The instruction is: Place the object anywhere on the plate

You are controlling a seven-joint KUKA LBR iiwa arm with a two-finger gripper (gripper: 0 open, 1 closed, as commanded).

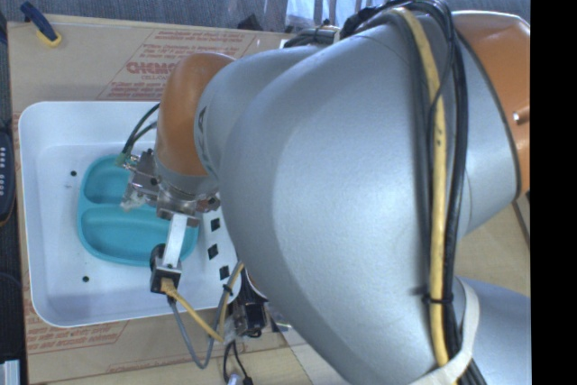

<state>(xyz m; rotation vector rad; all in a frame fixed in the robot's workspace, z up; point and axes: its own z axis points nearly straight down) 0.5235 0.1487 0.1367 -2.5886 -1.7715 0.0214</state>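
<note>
A light blue divided plate lies in the left white bin, toward its middle. My gripper hangs over the plate's right part, reaching in from the right below the orange wrist band. The wrist and gripper body cover whatever is right under the gripper, along with the plate's right edge.
The grey arm fills the middle and right of the view and covers the right bin. The brown cardboard bench runs behind and left of the left bin. A blue and yellow clamp sits at the bench's back left corner.
</note>
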